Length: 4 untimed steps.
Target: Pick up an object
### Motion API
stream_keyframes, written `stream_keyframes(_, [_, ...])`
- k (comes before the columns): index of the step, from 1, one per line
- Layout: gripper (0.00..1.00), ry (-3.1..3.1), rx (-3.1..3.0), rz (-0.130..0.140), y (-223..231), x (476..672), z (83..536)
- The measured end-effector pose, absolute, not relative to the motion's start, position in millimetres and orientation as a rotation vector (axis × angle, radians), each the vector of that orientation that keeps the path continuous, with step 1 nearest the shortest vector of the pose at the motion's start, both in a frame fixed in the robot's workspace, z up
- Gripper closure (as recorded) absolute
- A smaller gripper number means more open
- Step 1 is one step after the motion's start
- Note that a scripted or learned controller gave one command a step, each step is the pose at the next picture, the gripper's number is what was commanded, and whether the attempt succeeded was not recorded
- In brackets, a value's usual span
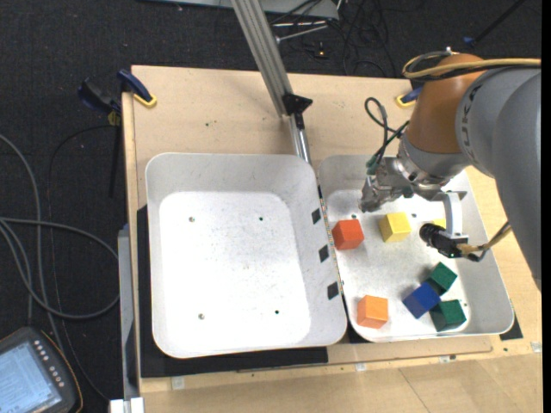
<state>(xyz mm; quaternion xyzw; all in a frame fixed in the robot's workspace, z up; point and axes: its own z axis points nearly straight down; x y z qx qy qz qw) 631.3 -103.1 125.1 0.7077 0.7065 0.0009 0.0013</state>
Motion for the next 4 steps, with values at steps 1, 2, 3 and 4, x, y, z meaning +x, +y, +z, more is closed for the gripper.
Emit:
stream_keyframes(1, [1.00,2.219,2.216,0.006,-101,626.1,186])
stream_keyframes(2, [1.00,2.219,2.216,0.007,-103,618.5,244])
stream_keyframes(3, [1.00,2.220,2.216,0.005,-103,619.7,276])
stream_keyframes(4, [1.00,2.230,2.212,0.003,-47,627.1,273])
